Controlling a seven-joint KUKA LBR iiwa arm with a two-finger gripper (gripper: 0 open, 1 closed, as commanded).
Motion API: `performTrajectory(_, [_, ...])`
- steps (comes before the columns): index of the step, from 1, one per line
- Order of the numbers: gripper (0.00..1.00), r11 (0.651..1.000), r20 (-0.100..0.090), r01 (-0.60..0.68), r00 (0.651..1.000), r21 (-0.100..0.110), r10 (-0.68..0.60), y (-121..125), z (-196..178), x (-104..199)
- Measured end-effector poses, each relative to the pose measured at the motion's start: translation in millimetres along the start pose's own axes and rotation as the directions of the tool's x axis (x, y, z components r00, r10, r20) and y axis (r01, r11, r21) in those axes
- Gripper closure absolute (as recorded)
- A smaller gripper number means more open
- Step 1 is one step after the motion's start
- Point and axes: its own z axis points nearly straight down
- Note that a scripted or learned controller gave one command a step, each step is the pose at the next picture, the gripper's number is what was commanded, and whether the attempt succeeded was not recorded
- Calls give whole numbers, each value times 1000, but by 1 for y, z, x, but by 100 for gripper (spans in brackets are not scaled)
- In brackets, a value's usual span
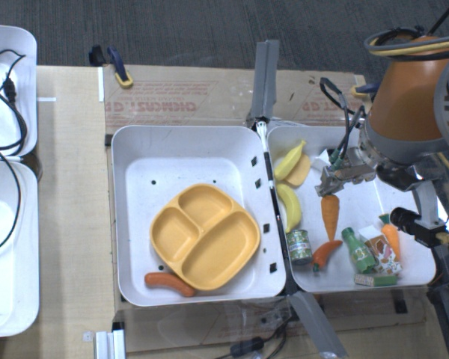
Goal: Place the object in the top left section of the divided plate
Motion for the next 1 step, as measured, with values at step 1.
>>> performTrajectory(1, [100,1000,0,6,1000,-1,-6,-1,-35,57])
